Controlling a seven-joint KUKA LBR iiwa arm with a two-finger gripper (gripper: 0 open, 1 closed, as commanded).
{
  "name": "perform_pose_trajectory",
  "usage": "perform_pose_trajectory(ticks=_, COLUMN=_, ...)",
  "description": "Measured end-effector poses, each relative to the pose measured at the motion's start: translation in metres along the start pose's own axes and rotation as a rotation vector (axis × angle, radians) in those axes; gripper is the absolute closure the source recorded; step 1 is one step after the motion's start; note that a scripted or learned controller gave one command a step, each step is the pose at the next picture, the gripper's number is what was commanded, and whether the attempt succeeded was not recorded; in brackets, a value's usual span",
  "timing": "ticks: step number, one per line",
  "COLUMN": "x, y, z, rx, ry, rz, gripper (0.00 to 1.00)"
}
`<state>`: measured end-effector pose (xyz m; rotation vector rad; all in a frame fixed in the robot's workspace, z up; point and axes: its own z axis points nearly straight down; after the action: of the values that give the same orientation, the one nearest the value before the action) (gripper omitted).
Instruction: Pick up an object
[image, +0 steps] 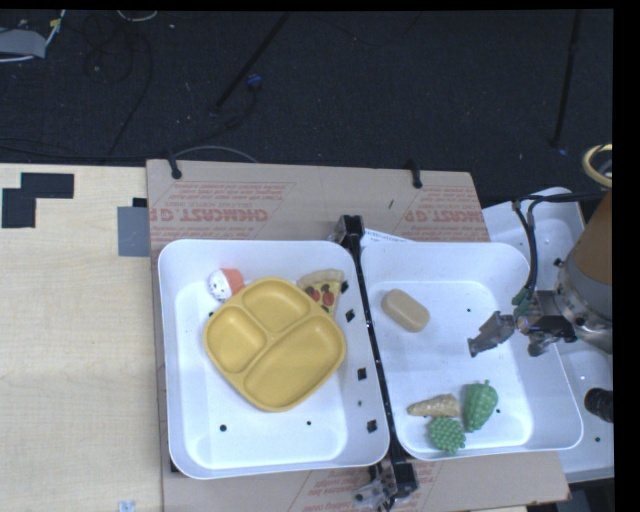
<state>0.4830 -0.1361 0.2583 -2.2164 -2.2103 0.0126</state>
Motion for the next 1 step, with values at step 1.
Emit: perform_pose_trajectory(ticks=1, x=0.0002, y=0.0020, z=-0.0058, rx=-0.012, ry=-0.002, rz=-0.003, gripper=0.00)
